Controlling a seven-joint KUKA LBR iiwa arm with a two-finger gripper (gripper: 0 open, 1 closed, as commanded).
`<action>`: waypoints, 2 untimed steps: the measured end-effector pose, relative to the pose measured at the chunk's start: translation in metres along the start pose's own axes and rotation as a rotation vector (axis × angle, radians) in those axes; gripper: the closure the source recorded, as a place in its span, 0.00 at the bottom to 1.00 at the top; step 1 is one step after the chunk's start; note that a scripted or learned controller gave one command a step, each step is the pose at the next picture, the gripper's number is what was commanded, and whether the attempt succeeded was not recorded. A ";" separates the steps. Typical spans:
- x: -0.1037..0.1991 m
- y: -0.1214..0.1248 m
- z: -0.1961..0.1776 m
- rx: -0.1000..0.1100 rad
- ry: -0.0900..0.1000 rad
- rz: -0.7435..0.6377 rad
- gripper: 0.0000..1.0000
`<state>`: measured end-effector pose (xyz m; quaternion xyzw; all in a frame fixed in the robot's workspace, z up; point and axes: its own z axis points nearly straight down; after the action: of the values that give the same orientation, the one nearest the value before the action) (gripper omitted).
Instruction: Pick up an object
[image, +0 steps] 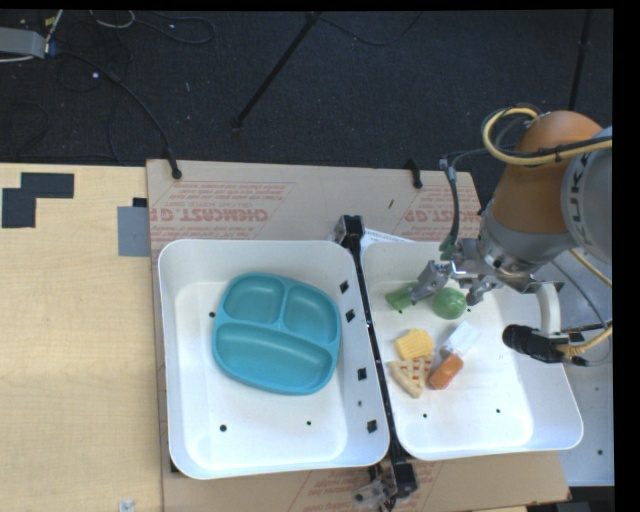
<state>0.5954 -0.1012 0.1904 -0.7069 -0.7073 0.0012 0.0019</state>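
You are looking down on the light wooden table (70, 330), which carries two shallow white plastic bins side by side. The left bin (190, 420) holds a teal plastic divided plate (277, 333). The right bin (540, 425) holds the small toy food pieces, and the grey arm with the orange band (545, 175) reaches into it from the right.

Your hand (455, 283) sits low over the upper part of the right bin, right at the green rounded toy vegetable (447, 303), with a green leaf-like piece (400, 298) just to its left. Whether the hand is spread or pinching the green piece cannot be made out.

Nearer the front lie a yellow block (414, 345), a tan wedge-shaped cracker piece (408, 377) and an orange-red sausage-like piece (445, 372), close together.

By my reading you are at the grasp itself, with the lift not yet done. Next you need a firm closure on the green piece, then a straight rise.
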 end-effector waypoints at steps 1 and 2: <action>0.008 0.005 0.057 0.004 0.000 -0.001 0.00; 0.009 0.005 0.106 0.001 0.000 0.000 0.00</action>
<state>0.5996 -0.0926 0.0849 -0.7070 -0.7072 0.0016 0.0020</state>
